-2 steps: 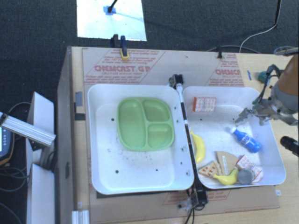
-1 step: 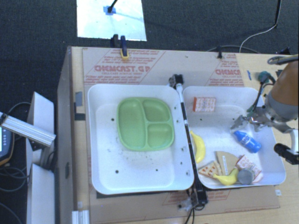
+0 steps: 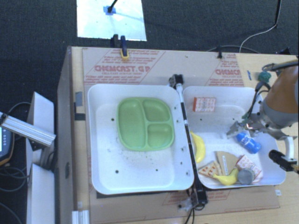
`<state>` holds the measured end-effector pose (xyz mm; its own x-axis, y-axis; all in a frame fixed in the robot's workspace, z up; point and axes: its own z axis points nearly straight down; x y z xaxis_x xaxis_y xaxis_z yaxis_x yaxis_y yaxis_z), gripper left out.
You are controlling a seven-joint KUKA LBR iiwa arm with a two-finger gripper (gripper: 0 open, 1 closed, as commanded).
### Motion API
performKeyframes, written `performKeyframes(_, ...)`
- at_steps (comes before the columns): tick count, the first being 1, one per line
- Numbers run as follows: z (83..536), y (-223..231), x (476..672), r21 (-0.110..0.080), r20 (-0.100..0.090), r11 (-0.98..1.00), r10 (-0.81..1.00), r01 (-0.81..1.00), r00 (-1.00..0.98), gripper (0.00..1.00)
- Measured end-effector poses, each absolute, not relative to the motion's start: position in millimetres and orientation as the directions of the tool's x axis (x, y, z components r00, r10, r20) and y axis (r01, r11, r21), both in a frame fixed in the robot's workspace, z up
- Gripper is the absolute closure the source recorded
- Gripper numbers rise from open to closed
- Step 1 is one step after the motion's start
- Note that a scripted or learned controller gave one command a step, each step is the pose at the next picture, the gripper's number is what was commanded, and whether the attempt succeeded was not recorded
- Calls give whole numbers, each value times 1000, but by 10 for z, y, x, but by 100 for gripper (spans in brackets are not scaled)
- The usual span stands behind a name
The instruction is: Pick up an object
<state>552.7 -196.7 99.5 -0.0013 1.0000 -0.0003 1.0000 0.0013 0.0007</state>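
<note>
From my console I see the arm reaching in over the right bin (image 3: 219,97), with the gripper (image 3: 244,125) low near the bin's right side, just beside a blue bottle-like object (image 3: 248,142). Whether the gripper is open or closed I cannot tell; the wrist hides too much of it.

The blue object lies tilted on the bin floor, apparently touching or nearly touching the gripper. Nothing I can see sits between the gripper's tips, so I judge the pick not yet made.

Other candidates crowd the lower part of that bin: a yellow banana (image 3: 199,146) by the divider, a second small banana (image 3: 227,177), crackers or wedge-shaped pieces (image 3: 210,168), and a grey round piece (image 3: 245,175). A small red-and-white box (image 3: 204,104) sits alone near the top. The left bin (image 3: 100,139) carries a green divided plate (image 3: 145,124).

My worry: the blue object looks rounded (likely to roll), so an off-centre close could squirt it sideways toward the wall. A descent too close to the bin's rim could also jam the gripper.
</note>
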Motion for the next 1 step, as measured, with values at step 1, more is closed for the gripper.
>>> performKeyframes(1,1345,-2067,5559,3,-2,1,1000,1000,-1,0)
